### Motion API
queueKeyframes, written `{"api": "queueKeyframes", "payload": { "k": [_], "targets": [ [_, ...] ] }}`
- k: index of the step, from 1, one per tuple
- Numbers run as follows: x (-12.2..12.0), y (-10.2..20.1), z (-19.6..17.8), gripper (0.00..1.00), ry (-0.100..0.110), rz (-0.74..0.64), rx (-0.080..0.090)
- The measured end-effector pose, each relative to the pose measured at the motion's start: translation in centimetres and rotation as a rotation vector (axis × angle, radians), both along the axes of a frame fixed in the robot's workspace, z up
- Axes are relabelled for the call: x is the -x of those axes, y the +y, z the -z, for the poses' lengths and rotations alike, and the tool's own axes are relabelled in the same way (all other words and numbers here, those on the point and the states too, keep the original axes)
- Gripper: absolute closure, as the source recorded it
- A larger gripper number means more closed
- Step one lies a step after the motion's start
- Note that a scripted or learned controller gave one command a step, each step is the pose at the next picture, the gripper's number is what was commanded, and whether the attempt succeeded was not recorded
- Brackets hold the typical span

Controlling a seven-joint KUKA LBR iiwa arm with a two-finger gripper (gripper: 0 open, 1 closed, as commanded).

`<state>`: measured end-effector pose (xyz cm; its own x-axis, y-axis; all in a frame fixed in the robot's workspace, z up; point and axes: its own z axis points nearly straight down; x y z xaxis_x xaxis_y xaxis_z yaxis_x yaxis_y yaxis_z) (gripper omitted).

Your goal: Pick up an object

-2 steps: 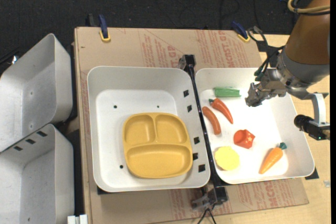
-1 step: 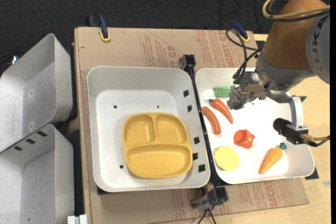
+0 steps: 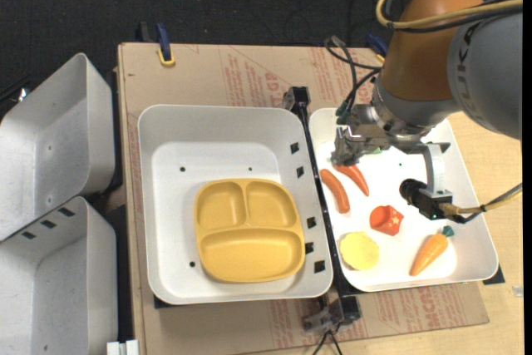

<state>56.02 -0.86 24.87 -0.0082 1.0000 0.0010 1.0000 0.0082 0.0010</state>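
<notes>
The right bin (image 3: 397,177) holds several toy foods. An orange sausage (image 3: 336,189) and a red chili (image 3: 357,178) lie side by side near its left wall. Further forward lie a red bell pepper (image 3: 386,219), a round yellow piece (image 3: 359,251) and a carrot (image 3: 430,253). My gripper (image 3: 349,152) hangs low over the bin's left part, just behind the top ends of the sausage and the chili. A bit of green shows beside it. The arm's orange and grey wrist covers the back of the bin.
The left bin (image 3: 224,137) bears a yellow divided plate (image 3: 248,230). A black divider with clips runs between the two bins (image 3: 309,179). Cables loop from the wrist over the right bin's right side (image 3: 490,204). White tubs (image 3: 50,137) stand off the bench at far left.
</notes>
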Motion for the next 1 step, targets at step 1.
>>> {"api": "queueKeyframes", "payload": {
  "k": [1],
  "targets": [
    [0.01,5.48,1.39,1.0,0.003,0.0,0.0]
  ]
}}
